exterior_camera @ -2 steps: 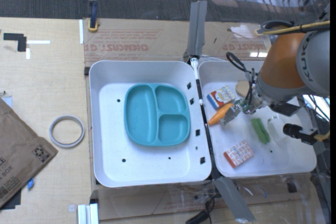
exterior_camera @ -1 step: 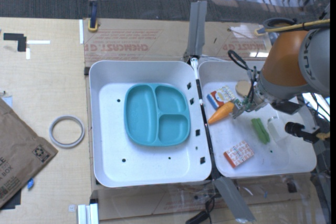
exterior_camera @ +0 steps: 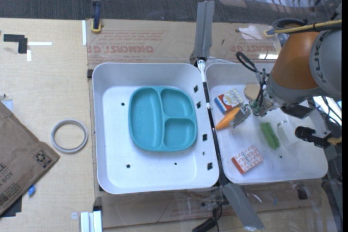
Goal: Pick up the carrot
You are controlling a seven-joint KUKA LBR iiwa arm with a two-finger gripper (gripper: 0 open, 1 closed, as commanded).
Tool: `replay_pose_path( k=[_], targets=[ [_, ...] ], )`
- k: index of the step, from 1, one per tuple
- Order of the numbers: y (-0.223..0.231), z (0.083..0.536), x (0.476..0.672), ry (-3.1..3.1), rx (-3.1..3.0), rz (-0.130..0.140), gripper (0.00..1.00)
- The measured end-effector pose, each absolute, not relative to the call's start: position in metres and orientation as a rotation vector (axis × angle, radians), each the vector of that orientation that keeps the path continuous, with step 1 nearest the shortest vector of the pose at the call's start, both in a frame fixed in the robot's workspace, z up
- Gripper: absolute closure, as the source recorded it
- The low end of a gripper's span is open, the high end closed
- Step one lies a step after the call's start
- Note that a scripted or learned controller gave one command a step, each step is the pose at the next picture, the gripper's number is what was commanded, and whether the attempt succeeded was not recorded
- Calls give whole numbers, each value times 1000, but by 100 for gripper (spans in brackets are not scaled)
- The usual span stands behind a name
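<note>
The right bin (exterior_camera: 304,171) holds the carrot (exterior_camera: 227,119) near its left wall, the gripper (exterior_camera: 243,115) at the carrot's right end. I cannot tell the gripper's state. Such an end-on hold could let the carrot pivot and drop.

A teal divided plate (exterior_camera: 162,118) lies in the middle of the left bin (exterior_camera: 109,171). In the right bin (exterior_camera: 304,171), a green piece (exterior_camera: 269,135) sits right of centre, a red-and-white packet (exterior_camera: 247,160) near the front edge, and another small packet (exterior_camera: 230,99) toward the back left corner. On the bench (exterior_camera: 43,79), a roll of tape (exterior_camera: 69,135) rests left of the bins, a cardboard box (exterior_camera: 19,160) at the left edge
</note>
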State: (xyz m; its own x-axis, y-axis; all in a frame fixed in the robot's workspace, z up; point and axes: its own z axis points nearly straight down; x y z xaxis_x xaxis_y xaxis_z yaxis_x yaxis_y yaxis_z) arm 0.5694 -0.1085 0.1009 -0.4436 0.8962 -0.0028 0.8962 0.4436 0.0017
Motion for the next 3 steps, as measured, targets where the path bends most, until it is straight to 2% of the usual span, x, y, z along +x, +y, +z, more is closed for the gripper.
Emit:
replay_pose_path(
  k=[1,2,3],
  targets=[
    [-107,92,595,2599,1764,-5,0],
    [-108,101,596,2599,1762,-5,100],
    [-107,101,596,2599,1762,-5,0]
  ],
)
